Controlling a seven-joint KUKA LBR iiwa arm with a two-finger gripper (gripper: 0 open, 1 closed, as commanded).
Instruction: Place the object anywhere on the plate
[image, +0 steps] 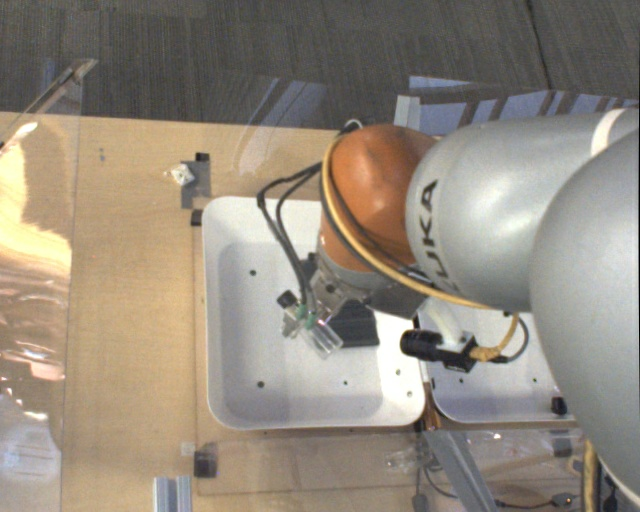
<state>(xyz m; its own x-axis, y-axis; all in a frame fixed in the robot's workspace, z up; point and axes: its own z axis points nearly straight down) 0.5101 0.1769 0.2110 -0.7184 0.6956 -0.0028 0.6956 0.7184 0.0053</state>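
Look first at the lettering: on the grey shell of the arm (500, 190) you can read "UKA" in black capitals, running down the casing at about the centre of the view; the first letter is cut off by the orange band (375, 205). No other writing is legible to you.

The arm comes in from 3 o'clock and fills most of the right half of the view. Its grey body curves up from 5 o'clock toward 1 o'clock, then the orange band caps the wrist, which points down and toward 9 o'clock into the left bin (240, 380). Black cables (280, 215) loop out from the wrist at its 9 o'clock side and run down to the tool (312, 325).

The tool sits low over the floor of the left bin, a little to 4 o'clock of that bin's middle. You see pale, partly clear parts and a touch of green at its tip, with a dark block (355, 325) just beside it at 3 o'clock. Whether its fingers are apart or closed, and whether anything is between them, cannot be told from here; the tip is too small and blurred.

The right bin (480, 405) shows as a strip at 5 o'clock, mostly hidden under the arm. A black cylindrical part (425, 344) with a yellow cable sticks out over the seam between the bins.

The task's object and the plate cannot be made out. The wooden desk (120, 350) stretches away to 9 o'clock.
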